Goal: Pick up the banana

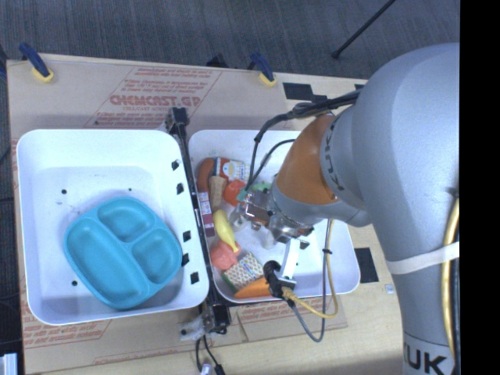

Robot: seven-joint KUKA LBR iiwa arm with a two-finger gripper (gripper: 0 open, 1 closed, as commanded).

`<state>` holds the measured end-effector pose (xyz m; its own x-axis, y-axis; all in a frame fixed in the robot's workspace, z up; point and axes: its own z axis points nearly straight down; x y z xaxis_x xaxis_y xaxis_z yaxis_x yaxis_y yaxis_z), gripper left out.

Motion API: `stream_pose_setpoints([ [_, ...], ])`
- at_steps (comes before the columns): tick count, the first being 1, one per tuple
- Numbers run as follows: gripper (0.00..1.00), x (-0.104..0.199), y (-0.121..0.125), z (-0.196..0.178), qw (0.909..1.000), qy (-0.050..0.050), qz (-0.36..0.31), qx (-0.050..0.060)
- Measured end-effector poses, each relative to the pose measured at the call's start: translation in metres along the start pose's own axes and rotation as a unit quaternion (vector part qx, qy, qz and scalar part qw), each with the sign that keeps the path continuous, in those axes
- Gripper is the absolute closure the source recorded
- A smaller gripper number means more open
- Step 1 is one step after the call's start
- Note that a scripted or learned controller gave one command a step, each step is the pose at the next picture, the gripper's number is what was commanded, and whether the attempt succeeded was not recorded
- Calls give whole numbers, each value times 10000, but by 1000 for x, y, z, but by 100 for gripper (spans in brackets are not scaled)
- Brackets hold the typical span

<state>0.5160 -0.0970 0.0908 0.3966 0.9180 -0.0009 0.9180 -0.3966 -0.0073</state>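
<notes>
Yellow banana (225,230) lies in the right bin (344,276) among toy food — not yet lifted. The pincer (254,213) hovers beside it; whether apart or together, I cannot tell.

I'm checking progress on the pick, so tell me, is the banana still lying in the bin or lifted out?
In the bin. The banana lies among the other toy food on the right bin floor, beside the gripper.

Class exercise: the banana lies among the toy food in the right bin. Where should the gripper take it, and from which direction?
Probably across the banana's narrow middle, descending from above. It lies flat, long axis running up-down in the picture, with other toy food crowding its lower end, so low sideways approaches look blocked.
</notes>
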Motion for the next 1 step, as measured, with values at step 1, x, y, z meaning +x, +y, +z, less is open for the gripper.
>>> stream_pose_setpoints([
  [1, 0, 74, -62, -100, 9888, 7, 1493, -8],
])
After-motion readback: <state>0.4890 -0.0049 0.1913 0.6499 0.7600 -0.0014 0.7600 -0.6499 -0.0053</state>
